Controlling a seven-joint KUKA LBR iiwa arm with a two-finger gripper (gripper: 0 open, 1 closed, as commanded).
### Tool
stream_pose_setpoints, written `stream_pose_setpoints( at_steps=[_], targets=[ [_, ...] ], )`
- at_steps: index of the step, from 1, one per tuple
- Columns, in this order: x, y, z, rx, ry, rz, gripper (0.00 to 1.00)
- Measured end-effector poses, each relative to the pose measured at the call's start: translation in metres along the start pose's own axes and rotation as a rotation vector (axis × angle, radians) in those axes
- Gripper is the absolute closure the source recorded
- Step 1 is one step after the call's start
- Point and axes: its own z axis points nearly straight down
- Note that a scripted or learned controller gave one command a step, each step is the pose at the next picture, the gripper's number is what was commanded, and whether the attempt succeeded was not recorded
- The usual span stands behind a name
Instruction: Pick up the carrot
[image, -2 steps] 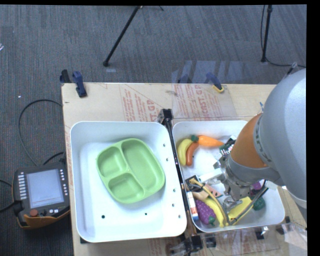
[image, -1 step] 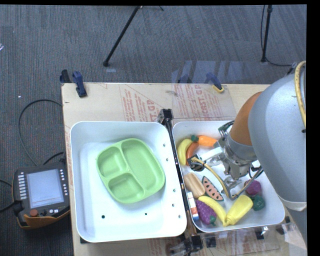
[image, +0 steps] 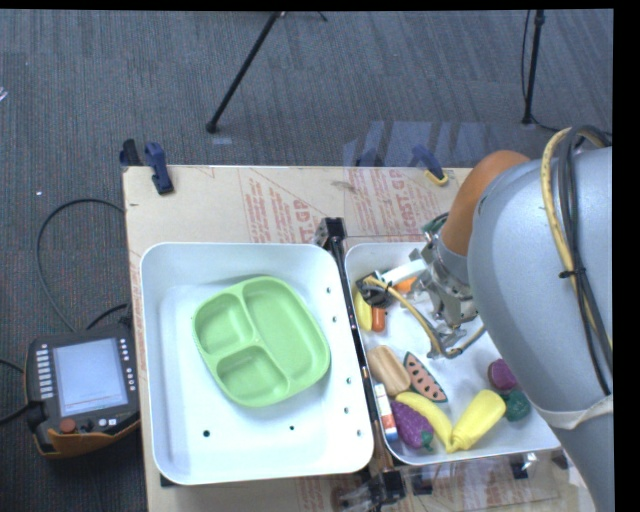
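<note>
Grey carpet surrounds the counter (image: 250, 200), whose brown board bears red printed lettering too slanted to read. The grey arm (image: 540, 300) reaches in from the right over the right bin (image: 520, 440), its hand (image: 447, 330) lowered among the toys; whether it is wide or narrow cannot be told. The carrot (image: 379, 319) lies by that bin's left wall, left of the hand.
</note>
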Motion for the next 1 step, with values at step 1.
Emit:
stream_pose_setpoints(
  at_steps=[1],
  targets=[
    [-0.0006, -0.0025, -0.0073, 0.006, -0.009, -0.009, 1.0]
  ],
)
